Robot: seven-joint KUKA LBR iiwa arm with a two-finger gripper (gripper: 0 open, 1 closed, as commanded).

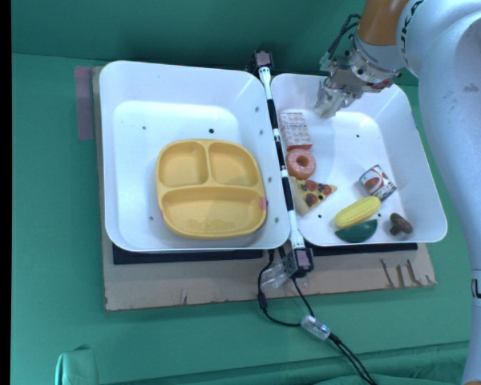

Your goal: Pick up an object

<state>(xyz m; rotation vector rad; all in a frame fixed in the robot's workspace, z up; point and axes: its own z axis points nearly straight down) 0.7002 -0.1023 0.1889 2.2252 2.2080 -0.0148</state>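
Observation:
My gripper (329, 105) hangs over the far part of the right bin (409, 127), with nothing visible between its fingers. Along that bin's left wall lie a pink wafer (293, 127), a glazed donut (301, 164) and a pizza slice (311, 193). Toward the near right are a small tin can (376, 181), a yellow corn cob (357, 211), a dark green wedge (357, 232) and a small brown piece (399, 224). The gripper is above and to the right of the wafer, apart from every object.
The left bin (136, 119) holds a yellow divided plate (210, 188). A black-and-white divider bar (276, 147) runs between the bins, with a cable (305, 315) trailing off its near end. The arm's grey body (457, 135) stands over the right bin's right side.

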